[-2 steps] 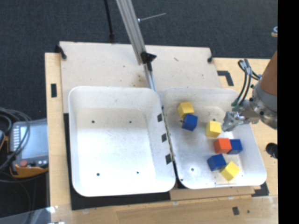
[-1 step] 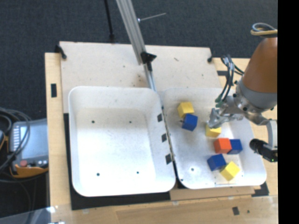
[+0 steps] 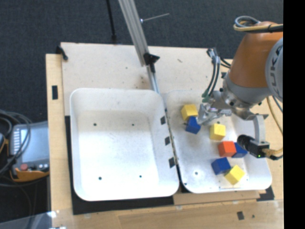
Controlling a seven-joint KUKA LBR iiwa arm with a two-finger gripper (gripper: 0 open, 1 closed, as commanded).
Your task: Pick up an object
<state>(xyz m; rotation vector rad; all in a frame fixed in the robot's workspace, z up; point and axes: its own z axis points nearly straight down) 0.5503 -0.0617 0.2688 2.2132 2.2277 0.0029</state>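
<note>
Two white bins (image 3: 119, 97), tan bench (image 3: 105, 61), dark carpet (image 3: 47, 13)

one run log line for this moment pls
arm: over right bin | gripper: beside yellow block and blue block, no grasp seen | rest: five more blocks in right bin | left bin

Both white bins, the left bin (image 3: 119, 142) and the right bin (image 3: 200, 173), look like smooth, faintly speckled moulded plastic, seated on a pale matt bench (image 3: 105, 63) like raw board. The blocks in the right bin, such as the yellow block (image 3: 188, 111), have flat matt faces. Behind the left bin a ribbed metal rail (image 3: 133, 23) shines dully; the floor (image 3: 43, 13) looks like rough dark carpet.
</note>
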